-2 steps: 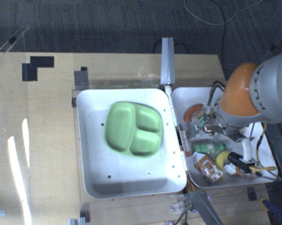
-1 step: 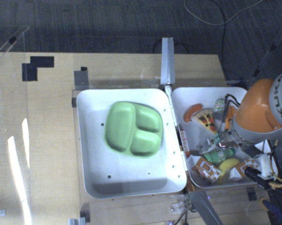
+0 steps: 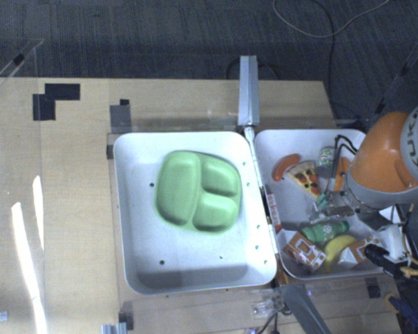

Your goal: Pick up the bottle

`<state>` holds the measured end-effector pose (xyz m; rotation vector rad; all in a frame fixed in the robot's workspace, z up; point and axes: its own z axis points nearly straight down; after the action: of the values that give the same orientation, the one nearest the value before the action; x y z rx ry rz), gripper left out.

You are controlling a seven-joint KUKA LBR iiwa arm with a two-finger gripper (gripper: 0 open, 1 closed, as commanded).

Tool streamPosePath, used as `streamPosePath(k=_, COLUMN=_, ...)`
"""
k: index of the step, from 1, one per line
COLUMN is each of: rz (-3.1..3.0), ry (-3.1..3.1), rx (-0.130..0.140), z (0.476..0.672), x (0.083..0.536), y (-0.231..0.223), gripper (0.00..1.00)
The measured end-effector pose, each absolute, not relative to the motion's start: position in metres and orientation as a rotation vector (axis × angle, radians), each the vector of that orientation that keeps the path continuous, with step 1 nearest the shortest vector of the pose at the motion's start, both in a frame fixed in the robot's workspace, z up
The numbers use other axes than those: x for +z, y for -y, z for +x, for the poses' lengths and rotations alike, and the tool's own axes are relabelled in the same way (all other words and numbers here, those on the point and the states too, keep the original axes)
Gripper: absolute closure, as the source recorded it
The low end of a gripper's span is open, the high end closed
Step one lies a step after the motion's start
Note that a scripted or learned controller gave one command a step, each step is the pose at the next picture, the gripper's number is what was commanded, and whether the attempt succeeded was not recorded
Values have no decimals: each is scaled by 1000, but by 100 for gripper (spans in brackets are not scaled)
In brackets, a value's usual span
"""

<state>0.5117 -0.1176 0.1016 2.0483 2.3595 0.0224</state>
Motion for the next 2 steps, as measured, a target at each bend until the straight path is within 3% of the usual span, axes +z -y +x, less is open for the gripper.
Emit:
streamPosePath(k=1, rz=2049, ry=-2359, rx=22, z=512, x=102, y=118, gripper=0)
streamPosePath(k=2, rz=2087, ry=-2331, rx=13, z=492, x=90, y=163, gripper=0)
